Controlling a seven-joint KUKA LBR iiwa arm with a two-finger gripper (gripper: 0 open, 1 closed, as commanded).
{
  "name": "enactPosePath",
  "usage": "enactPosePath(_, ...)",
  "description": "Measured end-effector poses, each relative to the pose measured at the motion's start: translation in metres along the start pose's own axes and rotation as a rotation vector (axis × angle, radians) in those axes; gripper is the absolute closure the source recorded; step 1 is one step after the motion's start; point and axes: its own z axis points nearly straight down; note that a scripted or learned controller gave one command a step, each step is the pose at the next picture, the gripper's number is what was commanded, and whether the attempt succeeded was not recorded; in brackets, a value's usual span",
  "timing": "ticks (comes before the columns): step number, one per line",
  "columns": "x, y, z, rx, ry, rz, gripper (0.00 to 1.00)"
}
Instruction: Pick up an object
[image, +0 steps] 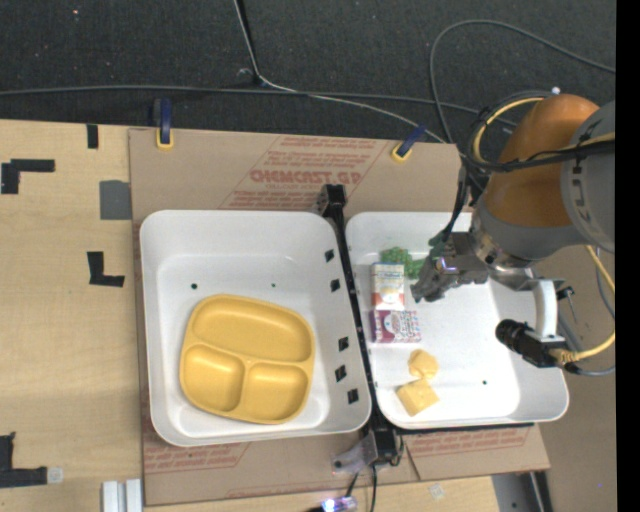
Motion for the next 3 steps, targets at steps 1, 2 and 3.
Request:
enactPosePath(1,0.047,0.024,-0.007,0.000,0.000,0.000,1.00)
enactPosePath(2,0.093,0.048,-0.011,0.001,-0.001,0.001,1.00)
enactPosePath(3,0.137,0.077,0.010,0.003,-0.002,0.001,1.00)
